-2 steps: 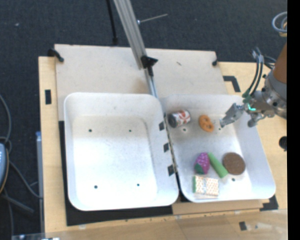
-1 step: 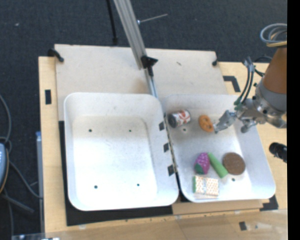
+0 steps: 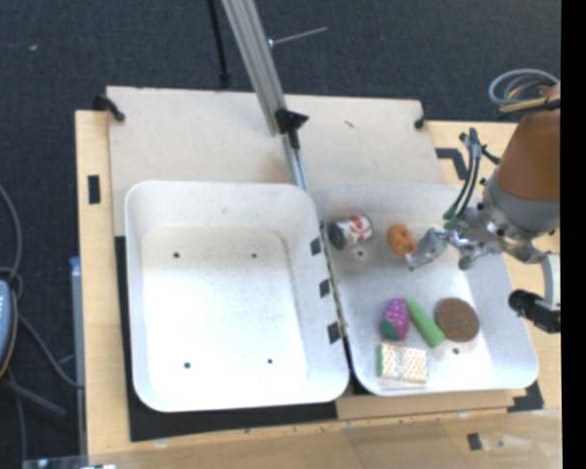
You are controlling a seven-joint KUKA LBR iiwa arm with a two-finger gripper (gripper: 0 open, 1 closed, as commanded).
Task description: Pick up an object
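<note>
Floor: dark carpet lay around a pale wooden bench point(image 3: 96, 262), with cables trailing at the left edge of the frame.
Bins: two shallow white bins sat side by side, the left bin point(image 3: 225, 198) at centre-left and the right bin point(image 3: 498, 360) at centre-right.
Arm: the grey arm point(image 3: 529, 169) with its orange band came in from the right edge, over the upper part of the right bin.
Gripper: the gripper point(image 3: 438, 245) hung just right of the orange piece; whether it was clenched or released could not be told, and nothing showed in its grasp.
Objects, all in the right bin: a small can point(image 3: 351, 231) lay near the upper left corner; an orange piece point(image 3: 401, 239) lay beside it; a purple lump point(image 3: 396, 319), a green stick point(image 3: 427, 324) and a brown disc point(image 3: 457, 319) sat in a row lower down; a patterned packet point(image 3: 402, 363) lay near the bottom rim.
Pole: a metal pole point(image 3: 257, 57) slanted down from the top of the frame.
</note>
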